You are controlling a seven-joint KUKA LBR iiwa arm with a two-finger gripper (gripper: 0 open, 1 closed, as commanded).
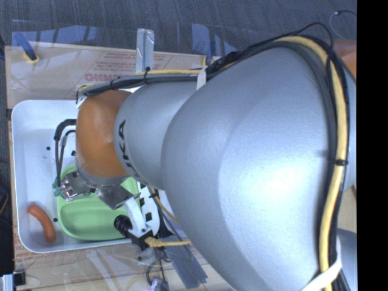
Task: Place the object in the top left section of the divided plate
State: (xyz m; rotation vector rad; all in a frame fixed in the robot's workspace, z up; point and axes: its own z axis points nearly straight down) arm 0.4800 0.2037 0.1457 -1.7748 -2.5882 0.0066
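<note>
A light green divided plate point(85, 220) lies in the lower part of the left white bin point(24, 138); the arm covers most of it. An orange-red sausage point(42, 223) rests on the bin floor just left of the plate. The grey arm with its orange band point(100, 135) hangs low over the plate's upper part. The gripper's wrist and mount point(76, 187) sit right above the plate's top left area, and the fingers themselves are hidden under the wrist.
The arm's big grey body point(254, 162) blocks the right bin and most of the bench. A cardboard sheet point(91, 62) lies behind the left bin. Cables point(157, 241) trail near the bin's front edge.
</note>
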